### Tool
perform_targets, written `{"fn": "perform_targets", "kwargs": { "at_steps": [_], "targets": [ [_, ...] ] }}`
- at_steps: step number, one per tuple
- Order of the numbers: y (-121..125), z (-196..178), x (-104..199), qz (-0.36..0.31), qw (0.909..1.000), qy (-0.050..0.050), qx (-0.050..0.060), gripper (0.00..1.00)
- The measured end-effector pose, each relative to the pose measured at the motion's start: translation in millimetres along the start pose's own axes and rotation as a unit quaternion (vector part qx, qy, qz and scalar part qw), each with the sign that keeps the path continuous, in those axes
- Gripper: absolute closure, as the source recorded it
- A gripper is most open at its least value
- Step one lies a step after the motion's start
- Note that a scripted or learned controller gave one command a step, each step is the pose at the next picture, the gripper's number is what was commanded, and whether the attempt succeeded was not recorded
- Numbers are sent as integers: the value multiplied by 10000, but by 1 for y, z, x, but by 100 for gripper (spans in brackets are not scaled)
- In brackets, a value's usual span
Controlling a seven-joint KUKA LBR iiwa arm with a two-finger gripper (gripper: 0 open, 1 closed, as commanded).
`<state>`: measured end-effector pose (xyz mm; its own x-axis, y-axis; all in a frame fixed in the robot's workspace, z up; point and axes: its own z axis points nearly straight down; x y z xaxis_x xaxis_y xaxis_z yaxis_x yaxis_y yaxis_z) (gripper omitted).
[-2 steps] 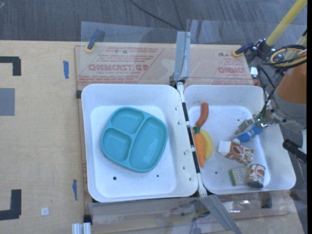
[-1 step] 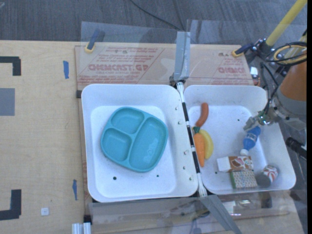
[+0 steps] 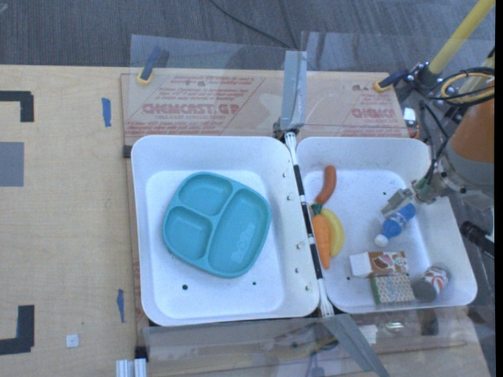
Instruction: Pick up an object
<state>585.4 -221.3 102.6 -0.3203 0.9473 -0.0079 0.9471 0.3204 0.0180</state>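
Note:
My gripper [image 3: 402, 199] hangs over the right side of the right bin [image 3: 357, 177], reaching in from the right edge. Just below it lies a small white bottle with a blue cap and label [image 3: 395, 225], tilted, its blue top close to the gripper tip. I see nothing held. Along the bin's left wall lie a brown sausage [image 3: 328, 184], an orange carrot [image 3: 321, 240] and a yellow banana [image 3: 336, 232]. At the front sit a small white and brown box [image 3: 379, 263], a green packet [image 3: 391, 289] and a small can [image 3: 435, 277].
The left bin [image 3: 149, 234] holds a teal divided plate [image 3: 217, 224]. A divider ridge [image 3: 302, 218] runs between the bins. Cables and a yellow rod [image 3: 464, 28] crowd the back right. Wooden bench [image 3: 59, 210] stretches to the left.

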Motion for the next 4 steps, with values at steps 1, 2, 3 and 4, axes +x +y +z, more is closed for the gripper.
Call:
{"fn": "perform_targets", "kwargs": {
  "at_steps": [1, 2, 3, 4],
  "targets": [
    [1, -12, -3, 19, 10000, -27, -33, 100],
    [0, -11, -3, 21, 10000, -21, -26, 0],
    [5, -123, 0, 92, 9999, 18, 71, 0],
    [27, 7, -8, -713, 9974, 26, 65, 0]
  ]
}}
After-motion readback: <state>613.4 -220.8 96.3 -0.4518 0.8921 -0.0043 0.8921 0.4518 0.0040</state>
